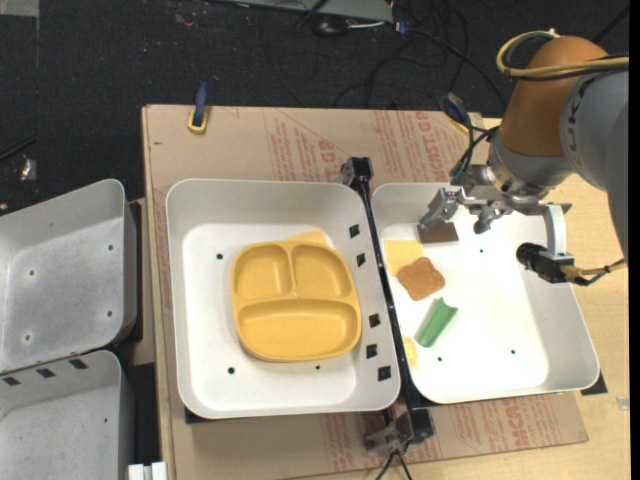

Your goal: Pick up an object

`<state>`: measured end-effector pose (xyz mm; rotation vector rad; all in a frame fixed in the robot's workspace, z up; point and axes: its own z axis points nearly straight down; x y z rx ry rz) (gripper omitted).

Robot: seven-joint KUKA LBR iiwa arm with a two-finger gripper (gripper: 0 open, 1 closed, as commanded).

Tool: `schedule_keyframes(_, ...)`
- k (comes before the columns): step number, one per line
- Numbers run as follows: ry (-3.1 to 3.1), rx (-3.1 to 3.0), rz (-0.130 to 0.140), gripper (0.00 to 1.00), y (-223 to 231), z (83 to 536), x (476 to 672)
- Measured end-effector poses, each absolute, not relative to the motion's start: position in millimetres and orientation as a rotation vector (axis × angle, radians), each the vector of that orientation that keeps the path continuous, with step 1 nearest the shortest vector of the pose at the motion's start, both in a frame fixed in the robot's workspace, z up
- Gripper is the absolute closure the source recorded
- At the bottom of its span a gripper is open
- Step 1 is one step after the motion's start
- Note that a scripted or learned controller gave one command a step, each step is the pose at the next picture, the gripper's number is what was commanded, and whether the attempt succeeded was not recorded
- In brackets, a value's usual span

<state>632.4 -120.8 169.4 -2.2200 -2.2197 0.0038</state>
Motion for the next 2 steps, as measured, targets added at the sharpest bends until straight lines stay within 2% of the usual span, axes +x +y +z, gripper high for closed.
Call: schedule_keyframes(2, -2.22, -2.221, 0.003, 0.0, -123.3, 90.5, 634.9)
